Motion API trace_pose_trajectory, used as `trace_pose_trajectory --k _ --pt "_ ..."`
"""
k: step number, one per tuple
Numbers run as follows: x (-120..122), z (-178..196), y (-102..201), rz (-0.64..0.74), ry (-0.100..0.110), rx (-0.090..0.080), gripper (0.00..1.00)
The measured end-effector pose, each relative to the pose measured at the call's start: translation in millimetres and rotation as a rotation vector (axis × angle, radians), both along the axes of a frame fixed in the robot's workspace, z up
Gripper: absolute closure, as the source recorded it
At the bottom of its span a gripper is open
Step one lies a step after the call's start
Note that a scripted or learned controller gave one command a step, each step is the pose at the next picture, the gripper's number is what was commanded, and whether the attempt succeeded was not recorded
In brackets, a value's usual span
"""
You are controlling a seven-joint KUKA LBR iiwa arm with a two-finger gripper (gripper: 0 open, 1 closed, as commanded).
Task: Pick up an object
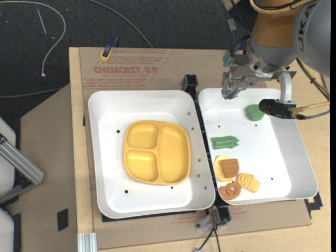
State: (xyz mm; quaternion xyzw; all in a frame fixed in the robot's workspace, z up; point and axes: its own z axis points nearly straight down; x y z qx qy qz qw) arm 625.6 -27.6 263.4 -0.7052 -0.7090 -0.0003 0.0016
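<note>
In the right bin (283, 156) lie several small toy foods. A round green piece (255, 113) sits near the bin's back edge, and a flat green piece (224, 142) lies by its left wall. A cluster of orange-brown pieces (234, 177) fills the front left corner. My gripper (230, 92) hangs over the back left corner of the right bin, left of the round green piece and apart from it. Nothing shows between its fingers.
A yellow divided plate (157, 152) lies in the middle of the left bin (105, 114). A black clamp (189, 82) sits between the bins at the back. A black cable end (273, 107) juts over the right bin beside the round green piece.
</note>
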Motion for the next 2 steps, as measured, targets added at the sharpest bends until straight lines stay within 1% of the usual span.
trace_pose_trajectory --k 2 --pt "-9.2 -41.1 109.3 0.001 0.004 0.0 1.0"
